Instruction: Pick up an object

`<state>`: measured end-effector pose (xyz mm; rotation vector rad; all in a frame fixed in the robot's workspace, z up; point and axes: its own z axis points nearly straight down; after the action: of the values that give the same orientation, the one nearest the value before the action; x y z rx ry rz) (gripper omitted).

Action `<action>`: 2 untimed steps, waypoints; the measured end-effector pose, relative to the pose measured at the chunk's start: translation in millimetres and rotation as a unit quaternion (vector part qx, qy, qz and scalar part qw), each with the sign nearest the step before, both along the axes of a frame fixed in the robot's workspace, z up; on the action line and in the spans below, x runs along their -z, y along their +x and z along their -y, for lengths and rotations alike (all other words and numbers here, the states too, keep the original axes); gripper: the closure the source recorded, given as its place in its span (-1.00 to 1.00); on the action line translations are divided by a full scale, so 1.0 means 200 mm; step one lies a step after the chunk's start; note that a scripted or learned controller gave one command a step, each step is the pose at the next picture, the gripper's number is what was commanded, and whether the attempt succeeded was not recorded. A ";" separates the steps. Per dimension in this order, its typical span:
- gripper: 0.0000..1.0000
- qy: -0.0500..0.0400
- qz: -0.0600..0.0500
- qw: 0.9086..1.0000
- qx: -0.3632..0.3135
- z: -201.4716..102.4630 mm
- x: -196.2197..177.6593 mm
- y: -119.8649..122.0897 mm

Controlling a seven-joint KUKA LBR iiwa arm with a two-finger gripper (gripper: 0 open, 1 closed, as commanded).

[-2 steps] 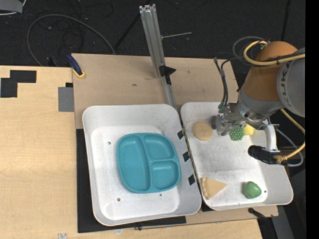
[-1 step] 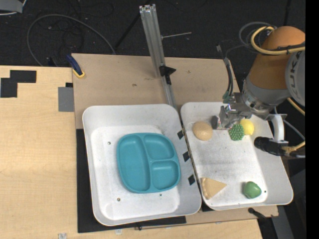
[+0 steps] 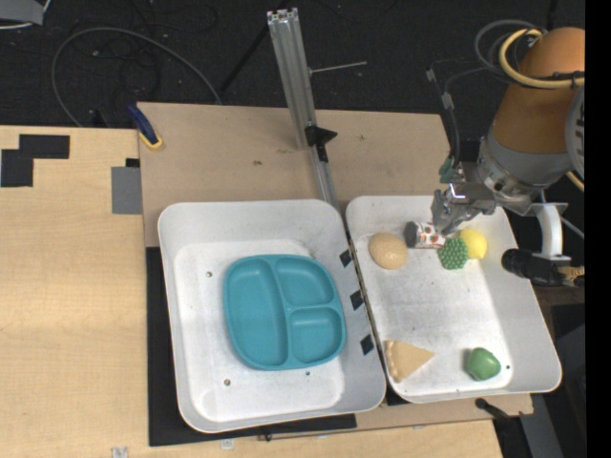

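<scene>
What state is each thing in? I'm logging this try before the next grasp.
teal tray: flat in the left bin, compartments bare.
tan bun: resting in the right bin, apart from the tool.
broccoli: lying against the yellow item.
wedge: flat at the near edge.
green pepper: lying untouched.
tool: low over the bin.

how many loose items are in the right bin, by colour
tan: 2, round piece, wedge
green: 2, bumpy piece, smooth piece
yellow: 1, piece
white with red: 1, small item
total: 6
</scene>
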<state>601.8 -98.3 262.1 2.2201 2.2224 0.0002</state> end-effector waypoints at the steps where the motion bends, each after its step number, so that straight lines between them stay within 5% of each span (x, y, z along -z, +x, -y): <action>1: 1.00 0.001 -0.002 1.000 -0.001 -0.26 0.01 -0.09; 2: 1.00 0.000 -0.003 1.000 -0.001 -0.52 0.03 -0.21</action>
<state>559.2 5.4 257.0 2.2219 2.2265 -0.0047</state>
